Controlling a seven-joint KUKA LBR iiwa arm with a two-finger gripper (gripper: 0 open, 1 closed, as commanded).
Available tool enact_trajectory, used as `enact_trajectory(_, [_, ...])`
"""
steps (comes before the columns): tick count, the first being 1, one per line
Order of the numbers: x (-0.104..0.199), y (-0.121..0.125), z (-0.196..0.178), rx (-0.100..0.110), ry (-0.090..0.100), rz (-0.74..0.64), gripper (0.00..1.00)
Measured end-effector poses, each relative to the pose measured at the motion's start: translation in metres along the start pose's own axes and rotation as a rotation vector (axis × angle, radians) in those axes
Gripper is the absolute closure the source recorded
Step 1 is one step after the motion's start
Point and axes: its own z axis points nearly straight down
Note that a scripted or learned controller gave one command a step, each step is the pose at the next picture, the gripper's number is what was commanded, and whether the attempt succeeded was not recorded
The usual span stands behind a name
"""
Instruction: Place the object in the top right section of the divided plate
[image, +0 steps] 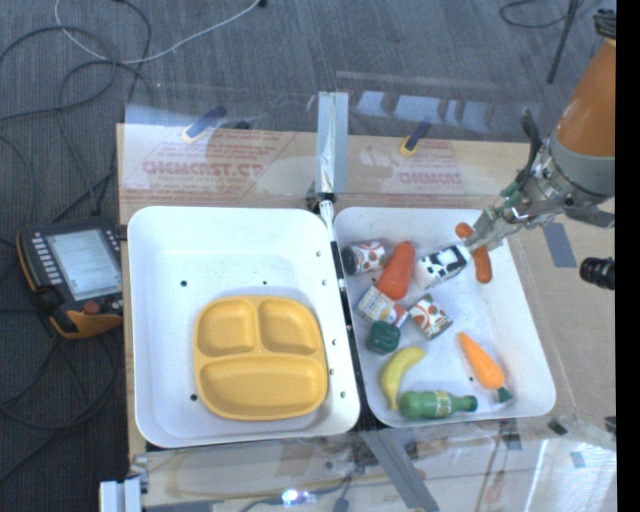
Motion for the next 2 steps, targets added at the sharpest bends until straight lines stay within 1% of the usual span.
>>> enact_trajectory(1, [0.085, 0.029, 0.027, 0.000, 0.003, -0.113, 1.00])
enact_trajectory(2, [0.165, -0.020, 0.048, 0.001, 0.004, -0.282, 1.00])
